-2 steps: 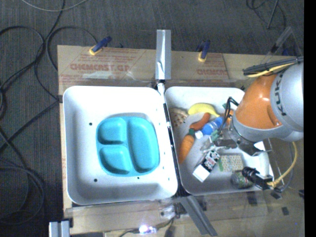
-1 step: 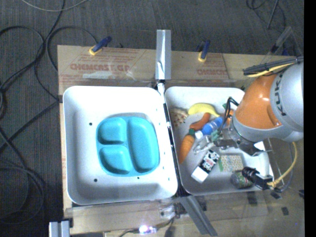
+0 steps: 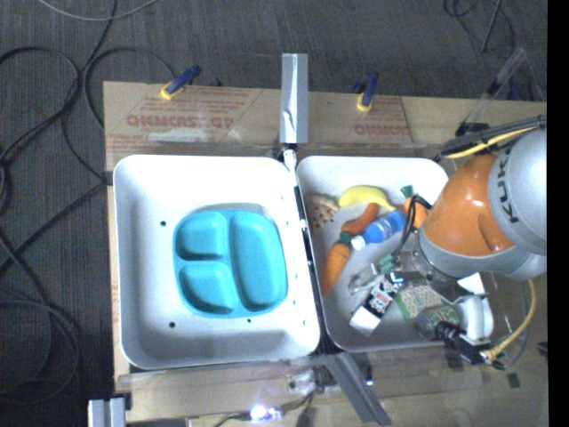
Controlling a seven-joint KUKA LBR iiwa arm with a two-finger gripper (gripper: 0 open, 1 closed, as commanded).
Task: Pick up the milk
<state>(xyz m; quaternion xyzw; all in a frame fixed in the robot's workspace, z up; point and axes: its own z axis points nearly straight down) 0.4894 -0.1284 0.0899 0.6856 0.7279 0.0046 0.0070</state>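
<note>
The left bin (image 3: 133, 238) holds a blue sectioned tray (image 3: 231, 261); the right bin (image 3: 427, 169) holds a banana (image 3: 366, 196), a blue bottle (image 3: 382, 228), a carrot (image 3: 336, 261) and the milk (image 3: 375, 306), a small white carton with dark print, lying tilted near the bin's near wall. The arm (image 3: 480, 216) reaches in from the right and bends low over the right bin, and its pincer (image 3: 388, 274) sits just above the milk; whether it is apart or together I cannot tell
</note>
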